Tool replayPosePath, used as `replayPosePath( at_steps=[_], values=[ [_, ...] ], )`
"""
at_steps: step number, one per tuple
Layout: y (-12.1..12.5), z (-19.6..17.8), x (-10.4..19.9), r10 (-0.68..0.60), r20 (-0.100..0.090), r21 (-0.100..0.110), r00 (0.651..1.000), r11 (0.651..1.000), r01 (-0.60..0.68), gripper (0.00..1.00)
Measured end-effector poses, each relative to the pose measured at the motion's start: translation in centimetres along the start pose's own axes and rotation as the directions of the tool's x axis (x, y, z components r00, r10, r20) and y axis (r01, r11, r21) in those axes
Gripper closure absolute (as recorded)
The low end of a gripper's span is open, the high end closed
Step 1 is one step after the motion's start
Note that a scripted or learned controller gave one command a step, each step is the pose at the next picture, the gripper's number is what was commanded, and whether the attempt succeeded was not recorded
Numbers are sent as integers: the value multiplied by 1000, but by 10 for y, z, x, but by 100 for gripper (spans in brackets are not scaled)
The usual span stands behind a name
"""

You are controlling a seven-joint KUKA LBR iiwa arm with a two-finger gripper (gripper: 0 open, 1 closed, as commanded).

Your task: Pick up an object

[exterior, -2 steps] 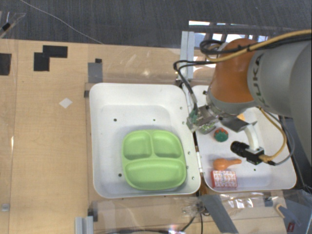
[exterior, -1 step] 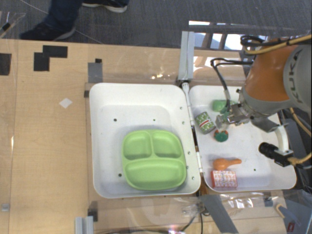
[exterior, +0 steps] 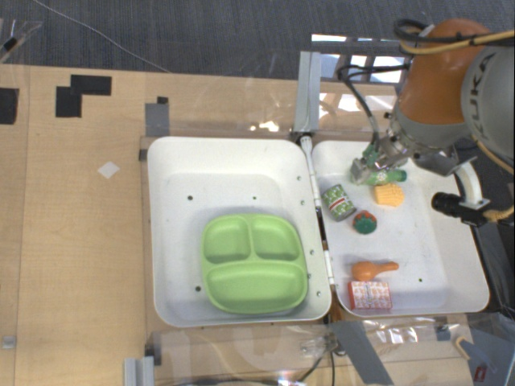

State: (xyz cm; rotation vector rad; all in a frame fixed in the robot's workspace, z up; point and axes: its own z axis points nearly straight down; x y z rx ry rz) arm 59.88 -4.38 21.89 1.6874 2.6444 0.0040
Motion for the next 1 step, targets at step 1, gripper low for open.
replayPosePath(
  at_steps=[1],
  values=[
    [-19,27,38,10,-3,4,1000,1000,-10,100]
  ],
)
